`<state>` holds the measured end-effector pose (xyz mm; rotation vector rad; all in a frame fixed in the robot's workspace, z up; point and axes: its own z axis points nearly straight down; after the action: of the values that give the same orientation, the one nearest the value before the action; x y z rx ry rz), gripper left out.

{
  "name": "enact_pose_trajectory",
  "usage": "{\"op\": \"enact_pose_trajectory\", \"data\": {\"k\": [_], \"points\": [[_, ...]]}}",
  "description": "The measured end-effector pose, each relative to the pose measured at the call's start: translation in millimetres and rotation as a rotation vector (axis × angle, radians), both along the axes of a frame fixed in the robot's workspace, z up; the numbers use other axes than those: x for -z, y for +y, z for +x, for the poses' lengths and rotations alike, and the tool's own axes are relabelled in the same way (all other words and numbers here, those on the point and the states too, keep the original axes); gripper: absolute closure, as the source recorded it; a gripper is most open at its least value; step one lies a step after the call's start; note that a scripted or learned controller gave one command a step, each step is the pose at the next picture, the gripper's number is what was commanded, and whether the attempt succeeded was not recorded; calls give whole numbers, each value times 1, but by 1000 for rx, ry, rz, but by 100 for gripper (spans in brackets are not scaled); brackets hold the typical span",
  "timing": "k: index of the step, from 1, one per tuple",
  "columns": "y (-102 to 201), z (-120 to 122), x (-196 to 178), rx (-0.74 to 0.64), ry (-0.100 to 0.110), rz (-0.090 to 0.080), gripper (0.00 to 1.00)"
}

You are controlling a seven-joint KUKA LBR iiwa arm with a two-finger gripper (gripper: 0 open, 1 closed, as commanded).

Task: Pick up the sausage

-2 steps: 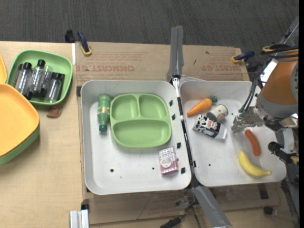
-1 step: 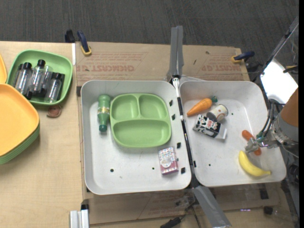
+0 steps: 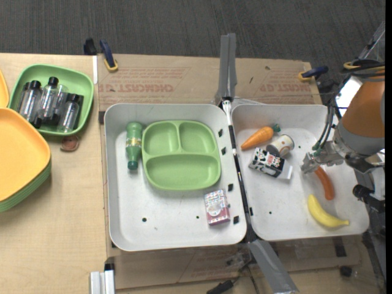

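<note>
The gripper (image 3: 312, 162) hangs low in the right bin (image 3: 264, 220), near its far right side. The sausage (image 3: 324, 182) is the small red-orange thing lying flat on the bin floor, just below the gripper and a bit to its right. Its top end is right by the gripper tips, maybe touching. I cannot tell how the gripper stands, because it is small and blurry here.

The sausage looks like it is on the floor, not lifted, so the pick is not done. What is left is to grab it and lift it.

A banana (image 3: 326, 214) lies further below the gripper. A little cow-print box (image 3: 268, 162) sits to the gripper's left, with 1 carrot (image 3: 258, 136) beyond it.
</note>
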<state>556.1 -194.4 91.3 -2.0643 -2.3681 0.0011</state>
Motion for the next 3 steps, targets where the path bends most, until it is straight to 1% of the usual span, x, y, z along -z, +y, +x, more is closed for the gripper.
{"op": "enact_pose_trajectory", "data": {"k": [1,2,3], "points": [[-27,9,-3,117,-1,-2,100],[-28,-32,0,-25,0,0,100],[-28,-23,0,-29,-1,0,100]]}}
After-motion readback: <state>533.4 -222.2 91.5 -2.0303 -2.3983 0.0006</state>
